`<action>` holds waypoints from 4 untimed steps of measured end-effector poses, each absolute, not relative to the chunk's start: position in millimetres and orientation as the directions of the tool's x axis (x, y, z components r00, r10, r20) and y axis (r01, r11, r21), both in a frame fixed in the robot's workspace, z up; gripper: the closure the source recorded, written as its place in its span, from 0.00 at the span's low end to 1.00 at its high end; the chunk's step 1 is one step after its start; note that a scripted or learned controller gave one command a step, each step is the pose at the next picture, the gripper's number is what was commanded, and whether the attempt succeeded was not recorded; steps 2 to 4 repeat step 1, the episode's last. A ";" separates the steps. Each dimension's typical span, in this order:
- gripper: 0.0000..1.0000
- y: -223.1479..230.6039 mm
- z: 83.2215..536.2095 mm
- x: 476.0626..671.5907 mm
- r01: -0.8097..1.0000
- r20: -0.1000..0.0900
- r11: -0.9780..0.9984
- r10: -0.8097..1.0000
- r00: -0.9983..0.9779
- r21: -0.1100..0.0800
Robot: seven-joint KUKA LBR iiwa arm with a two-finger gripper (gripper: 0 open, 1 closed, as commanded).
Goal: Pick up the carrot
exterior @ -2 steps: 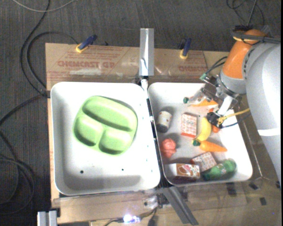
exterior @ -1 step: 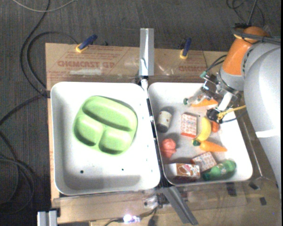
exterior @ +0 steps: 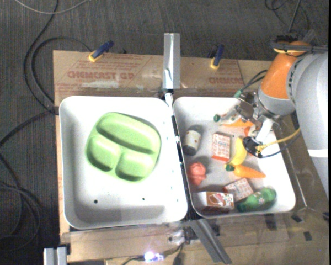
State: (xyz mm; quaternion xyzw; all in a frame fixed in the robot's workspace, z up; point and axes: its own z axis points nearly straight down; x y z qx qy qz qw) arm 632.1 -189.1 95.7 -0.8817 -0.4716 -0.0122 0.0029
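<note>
Dark carpet with loose cables surrounds a brown board surface [exterior: 127, 73] that carries two shallow white bins side by side. On the left, one bin [exterior: 71, 203] holds a green sectioned plate [exterior: 123, 146] lying near its middle. To its right, the other bin [exterior: 289, 195] holds a scatter of small things. The carrot [exterior: 249, 171] lies on its side toward the right part of that bin, pointed end toward the right wall, just below a yellow banana [exterior: 239, 154] that it nearly touches. Left of the banana sits a small orange-and-white carton [exterior: 221, 146], and further left a pale can [exterior: 191, 140] stands near the bin's left wall, with a pink round fruit [exterior: 196, 172] below it. Along the near wall lie a brown-and-white box [exterior: 218, 200], a patterned packet [exterior: 240, 188] and a green vegetable [exterior: 258, 199].

Reaching in from the right, the grey arm with its orange band [exterior: 278, 81] hangs over the upper right corner of that bin. Its claw [exterior: 252, 120] sits above an orange item there, well apart from the carrot; whether it is apart or together cannot be told.
</note>
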 end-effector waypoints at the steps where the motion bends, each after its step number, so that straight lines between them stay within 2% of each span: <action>1: 0.00 -189.1 95.7 632.1 0.832 0.025 -0.555 0.832 0.555 0.006; 4: 0.00 -189.1 95.7 632.1 0.832 0.025 -0.555 0.832 0.555 0.006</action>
